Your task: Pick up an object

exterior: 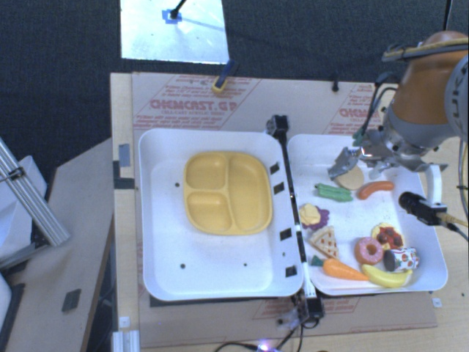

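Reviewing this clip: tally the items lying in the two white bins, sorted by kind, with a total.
Yellow divided plate, left bin: 1
Toy food pieces, right bin: 9 that I can make out: tan piece below the gripper, green pod, sausage, purple-and-yellow piece, pizza slice, carrot, donut, banana, pizza round
Small can: 1
Total: 11
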{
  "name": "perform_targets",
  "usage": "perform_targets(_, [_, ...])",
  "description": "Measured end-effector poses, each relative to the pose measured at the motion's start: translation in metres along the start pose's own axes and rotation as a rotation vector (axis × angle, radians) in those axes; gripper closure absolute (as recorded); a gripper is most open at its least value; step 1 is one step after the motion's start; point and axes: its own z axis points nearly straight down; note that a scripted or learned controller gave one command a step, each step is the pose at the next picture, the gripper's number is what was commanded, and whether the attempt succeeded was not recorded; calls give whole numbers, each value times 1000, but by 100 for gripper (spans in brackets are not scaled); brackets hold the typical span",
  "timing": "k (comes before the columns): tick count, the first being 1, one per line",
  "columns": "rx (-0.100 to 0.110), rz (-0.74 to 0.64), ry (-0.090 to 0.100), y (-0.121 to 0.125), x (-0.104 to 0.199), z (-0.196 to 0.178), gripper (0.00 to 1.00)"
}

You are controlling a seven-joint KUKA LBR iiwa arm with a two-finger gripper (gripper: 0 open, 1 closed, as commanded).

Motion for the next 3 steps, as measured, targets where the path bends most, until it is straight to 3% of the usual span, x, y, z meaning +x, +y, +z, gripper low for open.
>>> perform_targets(1, [-13, -2, -1, 3, 0, -7, 0])
perform_targets(3, [-8, 0, 0, -4, 4, 97, 0])
